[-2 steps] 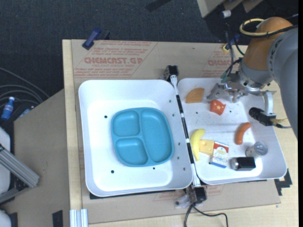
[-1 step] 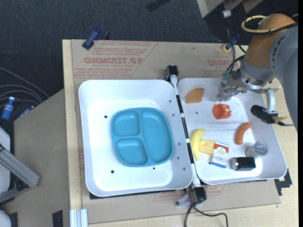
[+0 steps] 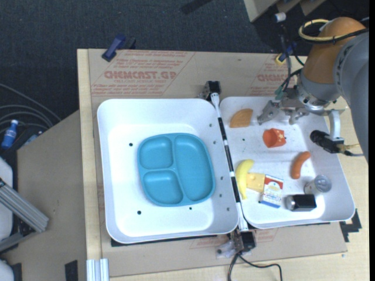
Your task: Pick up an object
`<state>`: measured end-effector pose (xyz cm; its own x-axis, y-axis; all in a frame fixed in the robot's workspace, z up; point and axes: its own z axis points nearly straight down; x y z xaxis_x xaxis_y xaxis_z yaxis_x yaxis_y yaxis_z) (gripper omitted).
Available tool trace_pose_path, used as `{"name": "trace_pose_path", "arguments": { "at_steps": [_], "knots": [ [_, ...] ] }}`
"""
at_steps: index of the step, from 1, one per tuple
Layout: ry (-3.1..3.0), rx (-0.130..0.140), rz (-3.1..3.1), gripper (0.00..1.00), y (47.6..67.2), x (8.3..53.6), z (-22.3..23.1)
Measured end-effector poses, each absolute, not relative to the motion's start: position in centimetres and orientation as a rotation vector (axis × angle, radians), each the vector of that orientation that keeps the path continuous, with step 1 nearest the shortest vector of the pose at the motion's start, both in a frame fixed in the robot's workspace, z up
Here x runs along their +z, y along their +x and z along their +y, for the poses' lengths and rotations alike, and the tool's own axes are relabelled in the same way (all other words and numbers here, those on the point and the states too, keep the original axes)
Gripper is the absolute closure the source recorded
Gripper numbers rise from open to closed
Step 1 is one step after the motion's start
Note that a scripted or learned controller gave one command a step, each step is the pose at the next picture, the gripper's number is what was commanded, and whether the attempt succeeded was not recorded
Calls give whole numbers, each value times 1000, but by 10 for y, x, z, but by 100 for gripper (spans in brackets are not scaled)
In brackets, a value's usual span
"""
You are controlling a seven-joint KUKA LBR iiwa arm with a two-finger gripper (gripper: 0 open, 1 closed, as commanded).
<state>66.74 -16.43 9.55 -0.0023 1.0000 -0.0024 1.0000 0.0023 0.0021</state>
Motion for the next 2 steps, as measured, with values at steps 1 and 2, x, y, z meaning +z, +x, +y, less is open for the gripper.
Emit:
{"name": "trace_pose_path", "arguments": {
  "at_steps": [1,2],
  "knots": [
    [2222,-1,2224,0,666,85,-130],
    [2223,-1,2222,0,597,84,-127]
  ]
}}
